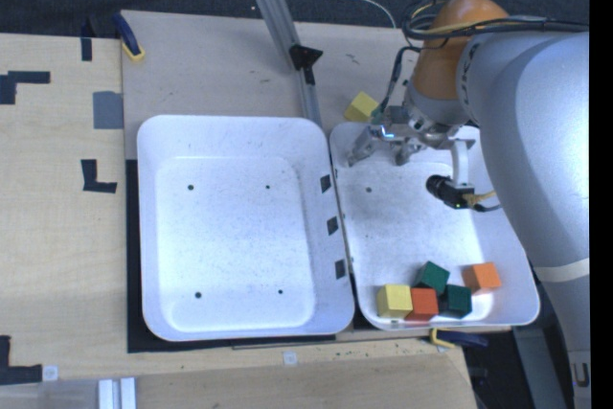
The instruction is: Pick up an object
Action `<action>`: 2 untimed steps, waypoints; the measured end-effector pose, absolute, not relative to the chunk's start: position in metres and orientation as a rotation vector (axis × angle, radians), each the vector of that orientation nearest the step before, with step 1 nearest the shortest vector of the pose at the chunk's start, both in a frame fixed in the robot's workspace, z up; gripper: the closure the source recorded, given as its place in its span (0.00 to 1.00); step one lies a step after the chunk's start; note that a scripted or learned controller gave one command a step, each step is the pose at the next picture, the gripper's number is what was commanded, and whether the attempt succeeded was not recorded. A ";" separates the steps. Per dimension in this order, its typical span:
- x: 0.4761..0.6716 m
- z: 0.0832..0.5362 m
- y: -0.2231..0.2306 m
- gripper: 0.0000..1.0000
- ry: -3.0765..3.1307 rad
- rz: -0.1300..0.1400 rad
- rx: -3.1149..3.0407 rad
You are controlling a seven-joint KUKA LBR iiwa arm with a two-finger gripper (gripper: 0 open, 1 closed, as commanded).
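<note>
My gripper (380,151) hangs over the far end of the right bin (402,215), below the orange band of the arm. Its two grey fingers (358,152) stand apart, and only white bin floor shows between them, so it is open. A yellow block (362,106) lies just beyond the bin's far rim, up and left of the gripper and not between the fingers. Several blocks cluster at the bin's near end: a yellow one (394,300), a red one (422,303), two green ones (433,276) (457,300) and an orange one (482,277).
The left bin (230,225) sits beside the right one, sharing a raised rim. A slanted metal rail (278,5) runs from the top down to the bins' far junction. The grey arm body covers the right bin's right side.
</note>
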State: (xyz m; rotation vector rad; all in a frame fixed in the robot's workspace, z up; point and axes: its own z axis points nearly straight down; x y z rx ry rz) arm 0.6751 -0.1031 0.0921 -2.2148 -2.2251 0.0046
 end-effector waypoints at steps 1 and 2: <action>0.624 0.092 -0.167 0.00 -2.215 0.009 -2.227; 0.532 0.113 -0.145 0.00 -2.215 0.006 -2.219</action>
